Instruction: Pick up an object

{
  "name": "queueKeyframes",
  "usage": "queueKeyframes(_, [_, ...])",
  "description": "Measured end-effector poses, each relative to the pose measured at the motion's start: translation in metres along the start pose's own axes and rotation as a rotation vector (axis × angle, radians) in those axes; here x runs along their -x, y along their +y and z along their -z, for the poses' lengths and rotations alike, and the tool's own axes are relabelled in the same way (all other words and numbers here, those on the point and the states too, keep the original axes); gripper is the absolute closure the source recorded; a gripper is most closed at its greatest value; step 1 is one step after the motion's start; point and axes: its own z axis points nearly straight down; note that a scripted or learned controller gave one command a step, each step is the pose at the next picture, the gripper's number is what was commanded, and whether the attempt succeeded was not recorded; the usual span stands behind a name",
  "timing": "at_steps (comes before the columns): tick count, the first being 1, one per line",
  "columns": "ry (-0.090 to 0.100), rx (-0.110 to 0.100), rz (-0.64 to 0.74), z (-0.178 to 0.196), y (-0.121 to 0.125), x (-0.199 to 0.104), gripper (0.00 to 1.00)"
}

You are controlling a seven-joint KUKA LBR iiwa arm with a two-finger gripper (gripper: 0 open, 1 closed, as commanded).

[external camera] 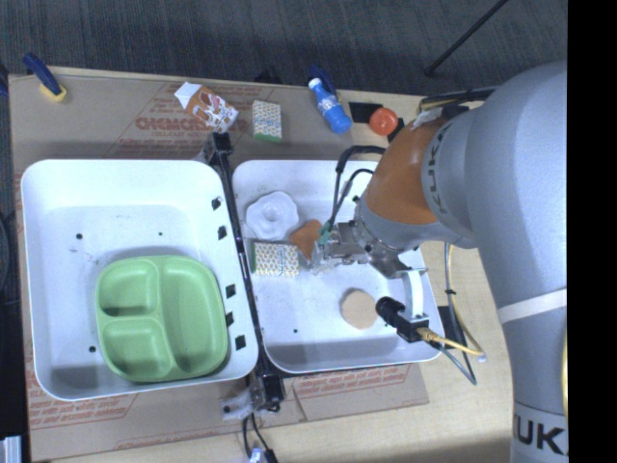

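My gripper [326, 251] is low in the right bin [318, 350], near its middle, with the arm coming in from the right. Touching its left side lies a small orange-brown object [306, 236]. A patterned packet [275, 258] rests just left of the gripper. A white round cup-like object [272, 213] sits at the bin's upper left. A tan round disc [358, 309] lies on the floor below the gripper. Whether anything is between the fingers is hidden by the wrist.
The left bin [58, 201] holds a green divided plate [162, 316]. Behind the bins on the bench lie a snack packet [205, 107], a small box [266, 120], a blue bottle [330, 104], an orange ball [384, 120] and a blue clamp [45, 77].
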Motion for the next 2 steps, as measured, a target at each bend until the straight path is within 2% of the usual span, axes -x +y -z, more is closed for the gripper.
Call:
queueKeyframes(1, [0.000, 0.004, -0.007, 0.1026, -0.0503, 0.0495, 1.00])
queueKeyframes(2, [0.001, 0.003, -0.007, 0.1022, -0.0504, 0.0490, 0.00])
